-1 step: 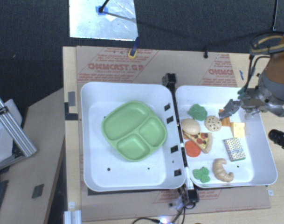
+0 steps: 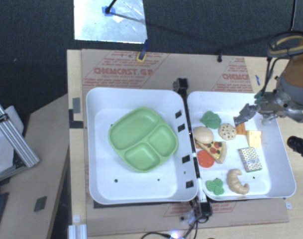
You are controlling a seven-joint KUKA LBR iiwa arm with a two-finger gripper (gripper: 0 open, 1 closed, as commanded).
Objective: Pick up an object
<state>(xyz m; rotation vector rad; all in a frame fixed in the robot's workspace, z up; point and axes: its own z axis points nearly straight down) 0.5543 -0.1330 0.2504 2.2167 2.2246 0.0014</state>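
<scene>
The right bin (image 2: 275,158) holds several toy foods: a green broccoli piece (image 2: 210,118), a cookie (image 2: 227,131), a burger bun (image 2: 203,134), a pizza slice (image 2: 216,149), a red tomato slice (image 2: 206,159), a croissant (image 2: 237,181), a second green piece (image 2: 215,185), a patterned cracker box (image 2: 250,159), a yellow cheese block (image 2: 254,138) and an orange piece (image 2: 240,129). My gripper (image 2: 244,114) hangs over the bin's upper right part, just above the orange piece and right of the cookie. Nothing shows between its fingers.
The left bin (image 2: 99,183) bears a green divided plate (image 2: 143,139). A black divider with clips (image 2: 187,133) runs between the bins. Cardboard lies under both. A metal sheet (image 2: 109,14) lies at the back, and an aluminium frame (image 2: 9,133) stands at the left.
</scene>
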